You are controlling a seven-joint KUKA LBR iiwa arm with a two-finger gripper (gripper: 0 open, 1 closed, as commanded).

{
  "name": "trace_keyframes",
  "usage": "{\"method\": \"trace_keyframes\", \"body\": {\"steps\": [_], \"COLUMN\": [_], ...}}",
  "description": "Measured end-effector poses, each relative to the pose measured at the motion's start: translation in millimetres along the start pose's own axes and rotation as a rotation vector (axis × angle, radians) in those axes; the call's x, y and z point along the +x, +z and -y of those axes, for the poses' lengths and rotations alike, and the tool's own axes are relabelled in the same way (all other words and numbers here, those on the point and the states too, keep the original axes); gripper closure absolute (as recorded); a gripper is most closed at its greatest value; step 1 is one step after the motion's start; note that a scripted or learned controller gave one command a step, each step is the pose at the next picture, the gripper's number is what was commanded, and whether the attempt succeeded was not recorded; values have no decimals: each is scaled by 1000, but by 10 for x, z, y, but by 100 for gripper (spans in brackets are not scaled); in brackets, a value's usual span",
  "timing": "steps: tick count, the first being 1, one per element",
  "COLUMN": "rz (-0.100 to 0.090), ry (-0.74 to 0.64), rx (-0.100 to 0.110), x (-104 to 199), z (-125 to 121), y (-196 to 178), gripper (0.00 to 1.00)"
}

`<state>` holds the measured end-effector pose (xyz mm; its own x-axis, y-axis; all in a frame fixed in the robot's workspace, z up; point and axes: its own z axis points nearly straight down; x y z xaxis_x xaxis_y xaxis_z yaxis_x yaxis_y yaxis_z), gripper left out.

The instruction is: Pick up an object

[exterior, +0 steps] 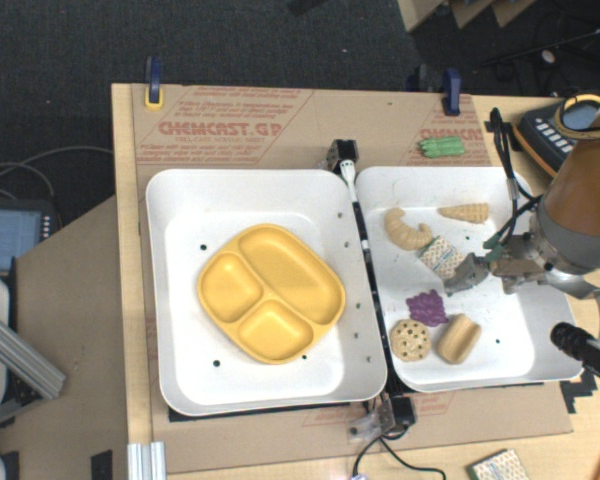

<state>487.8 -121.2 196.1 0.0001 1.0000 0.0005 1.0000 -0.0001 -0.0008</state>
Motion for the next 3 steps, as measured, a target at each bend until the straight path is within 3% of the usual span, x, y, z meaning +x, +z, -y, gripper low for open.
{"method": "trace_keyframes", "body": {"steps": [1,2,3], "rz": [-2,3,3], "ry": [-3,1,1], "rx": [1,-5,-4], "x": [271,246,247], "z": [-398,-389,-387], "y": [1159,1010,1015], "gripper": [0,100,0]}}
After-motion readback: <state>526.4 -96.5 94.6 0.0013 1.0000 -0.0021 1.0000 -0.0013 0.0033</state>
